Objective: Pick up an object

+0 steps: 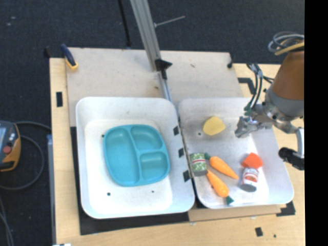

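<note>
We are holding the end effector (246, 127) over the right bin (233, 106), near that bin's right edge and toward its far side, with the grey arm (288, 94) and its orange band reaching in from the table's right edge. We cannot tell how the end effector is set, and nothing is showing in it. Just to its left, a yellow lemon-shaped toy (213, 126) is lying apart from it on the bin floor. Toward the table's near edge, a small bottle with an orange cap (250, 172) is lying on its side by the bin's right wall. Left of the bottle, two toy carrots (223, 166) are lying side by side at a slant, the nearer one (218, 184) reaching toward the bin's near rim. A small green-and-white can (198, 163) is sitting beside them against the bin's left wall. In the left bin (87, 111), a teal divided plate (136, 154) is resting flat near the middle.
</note>
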`<move>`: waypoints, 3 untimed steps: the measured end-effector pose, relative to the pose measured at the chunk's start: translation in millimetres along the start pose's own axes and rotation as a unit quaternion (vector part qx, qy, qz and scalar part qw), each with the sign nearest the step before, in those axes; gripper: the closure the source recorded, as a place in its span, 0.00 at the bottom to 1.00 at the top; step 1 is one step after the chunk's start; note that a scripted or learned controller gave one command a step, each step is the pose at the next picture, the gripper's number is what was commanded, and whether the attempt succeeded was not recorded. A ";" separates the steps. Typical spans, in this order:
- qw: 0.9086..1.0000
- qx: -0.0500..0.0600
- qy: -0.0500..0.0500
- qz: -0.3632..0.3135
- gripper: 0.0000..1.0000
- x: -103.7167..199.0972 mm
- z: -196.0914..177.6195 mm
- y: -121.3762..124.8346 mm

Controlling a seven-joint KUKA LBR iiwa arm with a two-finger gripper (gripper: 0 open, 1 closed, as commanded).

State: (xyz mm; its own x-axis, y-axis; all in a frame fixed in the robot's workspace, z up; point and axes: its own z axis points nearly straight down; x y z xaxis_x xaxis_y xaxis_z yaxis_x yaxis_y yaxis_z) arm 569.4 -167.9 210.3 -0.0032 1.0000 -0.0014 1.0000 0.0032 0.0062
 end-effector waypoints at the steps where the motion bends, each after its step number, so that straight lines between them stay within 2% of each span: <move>1: 1.000 0.002 0.001 -0.002 1.00 45.6 2.5 -1.8; 3: 1.000 0.001 0.002 -0.003 1.00 153.8 -27.7 -5.8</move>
State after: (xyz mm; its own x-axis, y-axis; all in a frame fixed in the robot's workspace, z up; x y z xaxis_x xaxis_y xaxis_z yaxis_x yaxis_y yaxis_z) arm 562.9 -14.1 237.7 -0.0093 1.0000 0.0018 1.0000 0.0093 0.0036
